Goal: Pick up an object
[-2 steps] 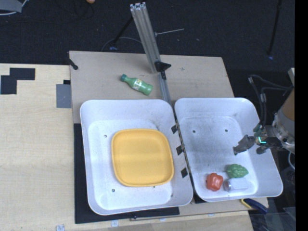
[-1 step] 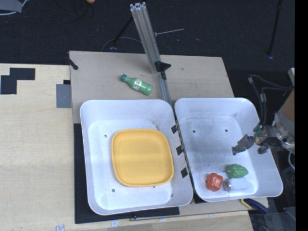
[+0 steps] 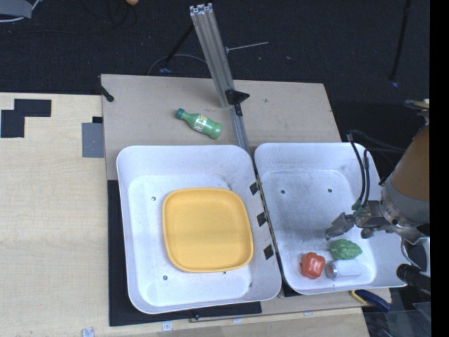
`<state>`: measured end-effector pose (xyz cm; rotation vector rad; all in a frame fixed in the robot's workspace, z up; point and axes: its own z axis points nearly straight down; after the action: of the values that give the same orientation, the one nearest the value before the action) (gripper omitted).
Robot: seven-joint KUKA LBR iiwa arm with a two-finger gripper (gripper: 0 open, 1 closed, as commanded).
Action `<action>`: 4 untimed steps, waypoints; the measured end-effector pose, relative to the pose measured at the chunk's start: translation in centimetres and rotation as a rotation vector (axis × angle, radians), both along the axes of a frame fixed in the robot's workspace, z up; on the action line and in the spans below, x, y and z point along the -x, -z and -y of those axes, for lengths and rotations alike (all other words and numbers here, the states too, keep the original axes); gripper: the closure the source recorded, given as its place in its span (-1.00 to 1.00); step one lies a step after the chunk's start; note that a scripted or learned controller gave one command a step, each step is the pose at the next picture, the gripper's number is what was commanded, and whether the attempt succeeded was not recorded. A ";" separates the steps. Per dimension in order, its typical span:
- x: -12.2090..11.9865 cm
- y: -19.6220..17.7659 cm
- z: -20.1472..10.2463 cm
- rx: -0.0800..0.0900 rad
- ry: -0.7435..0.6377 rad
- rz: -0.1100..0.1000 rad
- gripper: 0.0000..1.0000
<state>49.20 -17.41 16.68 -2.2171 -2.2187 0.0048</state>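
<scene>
Two shallow white plastic bins sit side by side on the tan worktop [image 3: 295, 107]. The left bin [image 3: 140, 188] holds a square yellow plastic plate [image 3: 208, 229] with rounded corners, lying flat near the bin's middle.

The right bin [image 3: 309, 167] holds three small items, all clustered in its lower right corner: a red, pepper-shaped plastic toy [image 3: 313, 265], a crumpled green leafy-looking object [image 3: 345, 248] just to the right and slightly above it, and a small pale, whitish cylinder [image 3: 346, 269] lying below the green one — it appears to touch or nearly touch the red toy, hard to tell which.

The grey arm enters from the right edge of the frame, orange band visible at upper right of the wrist. The jaws [image 3: 347, 227] sit low over the right bin, just above the green object. Dark finger parts splay to the left, but whether they are wide or narrow cannot be told at this resolution; nothing is visibly held between them.

Outside the bins, at the upper centre of the frame, a small green plastic bottle [image 3: 199, 123] with a white label lies on its side on the worktop. Beside it to the right, a silver aluminium extrusion bar [image 3: 217, 48] runs at a slant from the top of the frame down to the gap between the two bins.
</scene>
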 end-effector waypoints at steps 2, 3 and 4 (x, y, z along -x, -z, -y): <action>-0.5 7.5 -0.1 0.002 0.000 0.006 -1.00; -0.6 6.4 0.0 0.002 0.003 0.008 1.00; -1.4 1.7 0.5 0.002 0.001 0.009 1.00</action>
<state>50.65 -17.87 15.00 -2.2243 -2.2231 -0.0025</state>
